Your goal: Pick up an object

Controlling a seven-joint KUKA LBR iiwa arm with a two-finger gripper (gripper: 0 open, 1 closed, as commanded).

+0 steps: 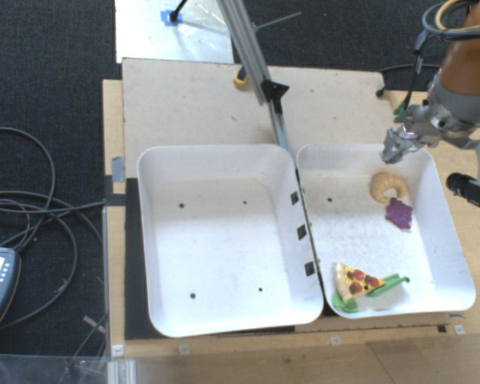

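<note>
While the claw [392, 152] is seen above the far rim of the right bin [456, 246], whether it is released or clenched cannot be told. Near that bin, on the far side, a slanted metal pole [248, 42] crosses the desk [184, 102]; beside it lies the left bin [216, 238], smooth white plastic with dark specks. Inside the right bin, a tan curved croissant [389, 186] is found just below the claw, a purple grape bunch [398, 213] touching it. A pizza slice [356, 279] and a green piece [386, 285] lie at the near rim, well apart from the claw.
</note>
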